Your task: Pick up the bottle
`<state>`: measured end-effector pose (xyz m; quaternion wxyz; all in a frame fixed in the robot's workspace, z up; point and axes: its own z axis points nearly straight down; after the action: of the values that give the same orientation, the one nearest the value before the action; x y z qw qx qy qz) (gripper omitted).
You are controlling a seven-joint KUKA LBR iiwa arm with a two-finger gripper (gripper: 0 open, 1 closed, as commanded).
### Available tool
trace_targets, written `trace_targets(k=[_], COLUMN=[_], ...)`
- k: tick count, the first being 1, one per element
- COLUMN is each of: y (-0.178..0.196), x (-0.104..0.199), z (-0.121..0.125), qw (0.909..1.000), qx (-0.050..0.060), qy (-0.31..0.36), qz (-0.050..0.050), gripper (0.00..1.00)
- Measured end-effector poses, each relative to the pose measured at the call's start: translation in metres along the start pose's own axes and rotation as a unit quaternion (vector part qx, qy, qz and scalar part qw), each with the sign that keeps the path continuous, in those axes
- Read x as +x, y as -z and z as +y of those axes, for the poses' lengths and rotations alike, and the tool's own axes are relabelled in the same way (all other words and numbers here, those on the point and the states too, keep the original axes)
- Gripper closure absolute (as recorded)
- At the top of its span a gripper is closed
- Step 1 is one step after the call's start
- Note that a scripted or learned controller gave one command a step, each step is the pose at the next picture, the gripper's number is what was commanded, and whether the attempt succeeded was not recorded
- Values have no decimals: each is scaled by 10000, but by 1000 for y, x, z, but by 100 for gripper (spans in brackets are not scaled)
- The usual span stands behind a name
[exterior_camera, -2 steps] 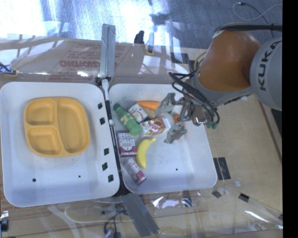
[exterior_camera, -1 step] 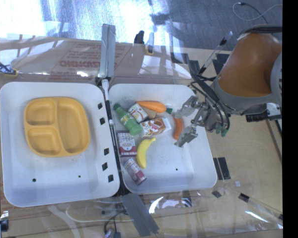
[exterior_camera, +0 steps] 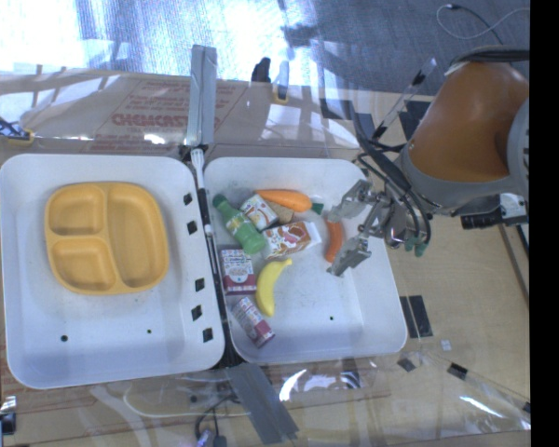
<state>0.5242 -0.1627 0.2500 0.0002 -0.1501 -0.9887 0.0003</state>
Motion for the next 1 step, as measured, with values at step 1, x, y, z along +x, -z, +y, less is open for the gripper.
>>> trace_targets(k=[1], y=[-157], x=[42], z=[-25], qw=[9999], qx=[-5], qy=[-153], qz=[8], gripper=[0])
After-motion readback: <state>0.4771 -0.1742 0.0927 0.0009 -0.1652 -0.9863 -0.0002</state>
